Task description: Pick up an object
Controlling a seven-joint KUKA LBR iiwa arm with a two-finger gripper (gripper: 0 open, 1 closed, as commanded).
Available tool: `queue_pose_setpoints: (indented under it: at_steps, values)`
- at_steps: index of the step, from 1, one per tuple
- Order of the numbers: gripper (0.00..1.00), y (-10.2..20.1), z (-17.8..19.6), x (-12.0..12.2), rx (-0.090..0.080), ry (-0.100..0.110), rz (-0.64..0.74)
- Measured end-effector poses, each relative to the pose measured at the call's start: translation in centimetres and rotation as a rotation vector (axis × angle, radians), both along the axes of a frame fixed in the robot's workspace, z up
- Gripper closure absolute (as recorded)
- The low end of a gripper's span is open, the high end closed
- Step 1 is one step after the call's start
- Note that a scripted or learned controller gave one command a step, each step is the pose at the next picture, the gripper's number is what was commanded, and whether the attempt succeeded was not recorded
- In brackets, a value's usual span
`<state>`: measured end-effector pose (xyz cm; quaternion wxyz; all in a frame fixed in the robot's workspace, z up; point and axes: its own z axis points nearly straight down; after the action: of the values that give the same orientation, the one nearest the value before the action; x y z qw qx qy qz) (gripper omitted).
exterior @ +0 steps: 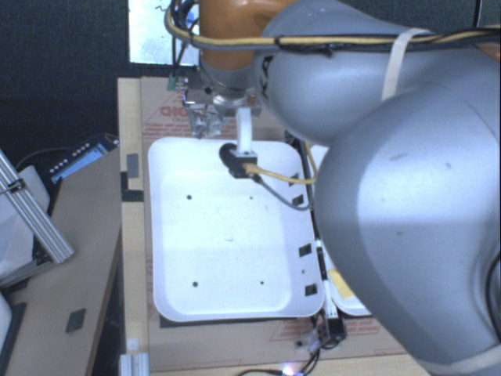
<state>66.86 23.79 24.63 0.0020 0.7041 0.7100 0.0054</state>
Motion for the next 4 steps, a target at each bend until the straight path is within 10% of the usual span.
queue_pose_setpoints:
  at_steps: [1, 3, 4]
  values:
    - [1.0, -0.4, -8.5, -7.9, -0.007, 0.021, -0.007]
    - [1.0, -0.4, -14.1, -4.3, -0.005, 0.009, -0.005]
    - [1.0, -0.3, 3.9, 0.4, 0.002, -0.011, -0.003]
